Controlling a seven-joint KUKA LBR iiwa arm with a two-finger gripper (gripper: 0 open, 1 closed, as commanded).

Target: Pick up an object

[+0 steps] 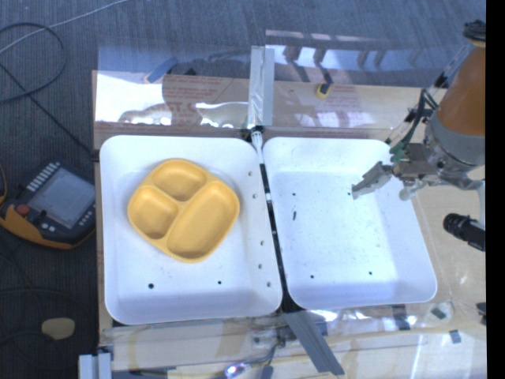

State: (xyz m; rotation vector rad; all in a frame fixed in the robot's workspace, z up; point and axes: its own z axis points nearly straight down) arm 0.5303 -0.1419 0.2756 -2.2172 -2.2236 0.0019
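Yellow divided plate [184, 209] lies in left bin [114, 290], untouched. Hand [377, 180] over right bin [410, 290], well apart, grasping nothing; finger state cannot be told. Pick not begun.

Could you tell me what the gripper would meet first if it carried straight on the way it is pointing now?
Probably the right bin's bare white floor. The gripper points left and slightly down over it; the yellow tray lies beyond, in the left bin. Depth is uncertain.

We look down from one fixed camera above the table [454, 283], tilted slightly, far enough to take in both white bins [118, 290] and surrounding floor [47, 69]; the arm [465, 101] enters at right.
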